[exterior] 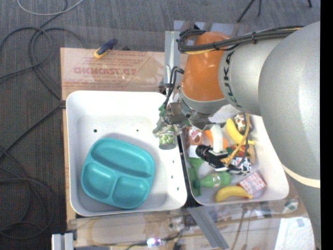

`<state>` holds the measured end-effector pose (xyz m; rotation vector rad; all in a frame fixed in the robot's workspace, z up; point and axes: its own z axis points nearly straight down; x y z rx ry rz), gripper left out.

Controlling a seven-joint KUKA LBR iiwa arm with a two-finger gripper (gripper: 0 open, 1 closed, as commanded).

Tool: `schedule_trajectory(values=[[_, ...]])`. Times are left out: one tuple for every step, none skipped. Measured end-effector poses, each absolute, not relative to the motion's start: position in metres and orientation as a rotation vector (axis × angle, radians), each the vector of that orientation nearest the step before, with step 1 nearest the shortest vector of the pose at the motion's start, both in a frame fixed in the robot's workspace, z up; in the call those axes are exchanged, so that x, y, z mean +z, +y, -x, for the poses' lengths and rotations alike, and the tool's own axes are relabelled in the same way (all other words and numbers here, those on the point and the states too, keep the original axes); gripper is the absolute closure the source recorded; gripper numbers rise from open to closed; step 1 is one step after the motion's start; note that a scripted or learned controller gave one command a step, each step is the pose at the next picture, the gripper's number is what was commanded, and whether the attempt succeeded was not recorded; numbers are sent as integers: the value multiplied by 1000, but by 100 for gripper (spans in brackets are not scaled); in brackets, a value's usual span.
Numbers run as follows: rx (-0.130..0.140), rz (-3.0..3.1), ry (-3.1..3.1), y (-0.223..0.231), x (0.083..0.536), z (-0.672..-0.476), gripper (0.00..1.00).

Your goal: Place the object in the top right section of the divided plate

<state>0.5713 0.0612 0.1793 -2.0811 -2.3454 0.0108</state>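
A teal divided plate (118, 173) lies in the left white bin (104, 100), toward its front. It has one long section at the back and two smaller ones in front, all bare. My gripper (166, 131) hangs over the right side of the left bin, close to the wall shared with the right bin. It is shut on a small green and white object (166, 138), which sits between the fingertips, above the bin floor. The object is to the right of the plate and a little behind it, well apart from it.
The right bin (276, 184) holds several toys: two bananas (232, 192), a green bottle (214, 180), a pink box (252, 182) and other small items. The arm's orange band (208, 77) looms over that bin. Cardboard (109, 72) lies behind the left bin.
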Motion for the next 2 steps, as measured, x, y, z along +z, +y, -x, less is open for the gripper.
schedule_trajectory(values=[[-1, 1884, -2509, 23, 182, -509, 100], [7, 1690, -2645, 81, 313, -485, 100]])
